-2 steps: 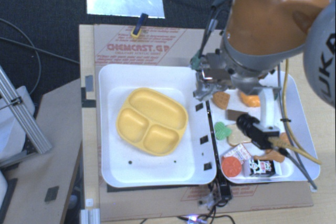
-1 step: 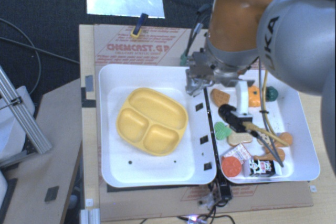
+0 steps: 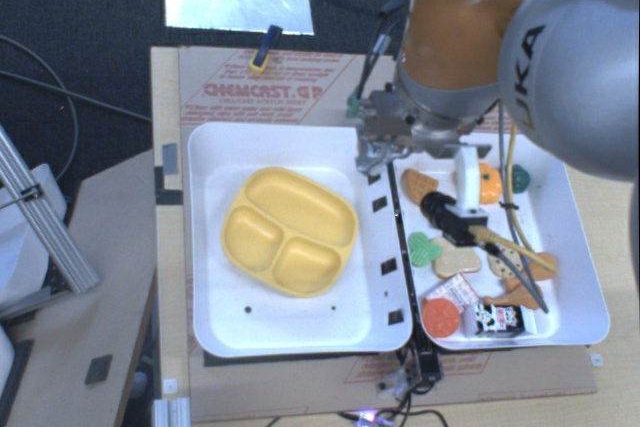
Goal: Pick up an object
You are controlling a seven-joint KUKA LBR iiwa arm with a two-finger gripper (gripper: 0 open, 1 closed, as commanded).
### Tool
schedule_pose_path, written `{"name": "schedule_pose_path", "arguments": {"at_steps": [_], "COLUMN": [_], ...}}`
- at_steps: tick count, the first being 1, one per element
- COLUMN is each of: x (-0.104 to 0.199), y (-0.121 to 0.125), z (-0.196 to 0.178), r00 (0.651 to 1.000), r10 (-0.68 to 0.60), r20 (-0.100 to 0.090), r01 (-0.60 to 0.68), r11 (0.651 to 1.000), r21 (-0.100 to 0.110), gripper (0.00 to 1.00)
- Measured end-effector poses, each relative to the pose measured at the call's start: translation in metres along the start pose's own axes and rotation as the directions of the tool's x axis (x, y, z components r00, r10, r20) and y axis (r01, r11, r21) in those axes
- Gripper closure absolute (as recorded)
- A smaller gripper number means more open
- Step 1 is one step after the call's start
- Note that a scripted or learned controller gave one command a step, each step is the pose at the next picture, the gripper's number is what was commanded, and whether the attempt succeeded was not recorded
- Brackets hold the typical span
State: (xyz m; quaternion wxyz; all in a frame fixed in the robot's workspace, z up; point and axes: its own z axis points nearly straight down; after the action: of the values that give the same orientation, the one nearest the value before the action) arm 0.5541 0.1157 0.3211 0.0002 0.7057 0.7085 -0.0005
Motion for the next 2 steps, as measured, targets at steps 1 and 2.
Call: {"name": "schedule_pose_path", "arguments": {"at_steps": [1,2], "x": [-0.004,0.01], "y": [0.1,-0.003], "z": [0.065,0.046], "r00": [1.0,1.0], "r10": [0.002,-0.001], "r20": [0.0,-0.002], "r01": [-0.002,0.001], "r11": [1.0,1.0], "r21": [-0.003,0.004], "gripper": [1.0,1.0]}}
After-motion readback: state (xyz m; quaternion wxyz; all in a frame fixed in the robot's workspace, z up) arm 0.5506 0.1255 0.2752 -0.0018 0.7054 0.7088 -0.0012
